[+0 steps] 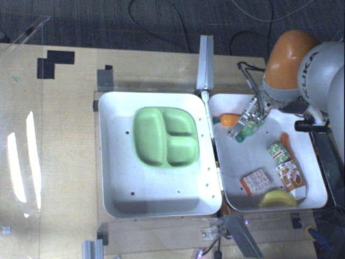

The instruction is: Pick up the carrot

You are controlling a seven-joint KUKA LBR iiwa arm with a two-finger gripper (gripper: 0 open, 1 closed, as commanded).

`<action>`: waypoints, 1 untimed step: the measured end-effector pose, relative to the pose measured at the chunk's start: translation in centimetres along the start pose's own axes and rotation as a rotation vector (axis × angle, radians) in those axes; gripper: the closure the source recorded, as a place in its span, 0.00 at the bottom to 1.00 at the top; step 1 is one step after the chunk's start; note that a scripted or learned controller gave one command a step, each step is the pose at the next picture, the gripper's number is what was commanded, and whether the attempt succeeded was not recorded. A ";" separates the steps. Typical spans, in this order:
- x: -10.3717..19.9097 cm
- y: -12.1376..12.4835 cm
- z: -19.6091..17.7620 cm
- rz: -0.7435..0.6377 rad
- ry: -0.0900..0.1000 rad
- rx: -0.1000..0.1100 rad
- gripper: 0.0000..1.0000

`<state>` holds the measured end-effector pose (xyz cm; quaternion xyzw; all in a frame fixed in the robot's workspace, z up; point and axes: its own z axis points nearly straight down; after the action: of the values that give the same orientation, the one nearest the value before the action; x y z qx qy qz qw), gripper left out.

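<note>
The carrot (228, 120) is a short orange piece with a green end. It lies in the right bin (318, 196) near the far left corner, close to the divider. My gripper (240, 134) hangs low over the same corner, slanting down from the upper right. Its tip sits just right of and slightly nearer than the carrot, beside it and perhaps touching its right end. I see nothing held in the gripper.
A green divided plate (164, 136) lies in the left bin (116, 198). The right bin also holds a printed carton (284, 166), a red snack packet (255, 181) and a banana (278, 199) along its near and right sides. The arm's orange band (285, 58) looms over the bin's far edge.
</note>
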<state>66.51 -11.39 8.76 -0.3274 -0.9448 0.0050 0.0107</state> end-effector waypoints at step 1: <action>-0.4 0.6 -1.1 -0.001 -0.026 -0.019 1.00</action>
<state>67.22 -11.21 9.81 -0.3269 -0.9451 0.0001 -0.0049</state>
